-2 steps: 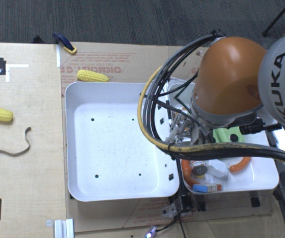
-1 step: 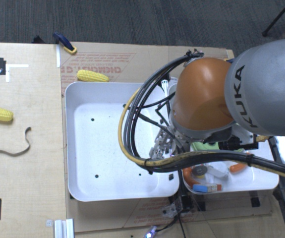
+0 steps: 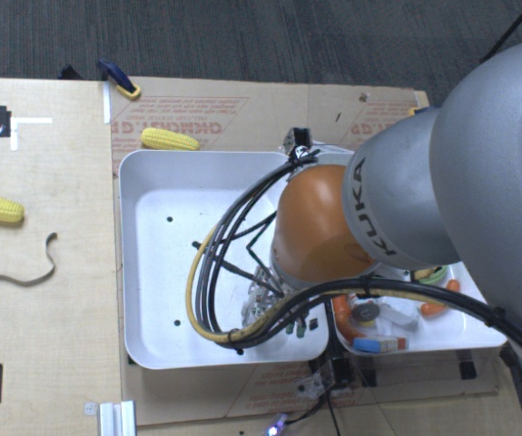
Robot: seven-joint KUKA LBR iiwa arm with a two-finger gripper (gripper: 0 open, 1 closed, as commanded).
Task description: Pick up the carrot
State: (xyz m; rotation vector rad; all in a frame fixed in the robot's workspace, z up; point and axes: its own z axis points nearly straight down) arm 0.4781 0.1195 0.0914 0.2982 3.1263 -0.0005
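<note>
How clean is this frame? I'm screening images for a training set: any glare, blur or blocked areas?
Camera view: evenly lit, soft shadows inside the left bin; mild sheen on the orange band; the near grey arm looks soft and hides most of the right bin; the carrot barely peeks out.

floor [image 3: 242, 16]: dark grey carpet | bench [image 3: 43, 334]: pale wood | light: even
</note>
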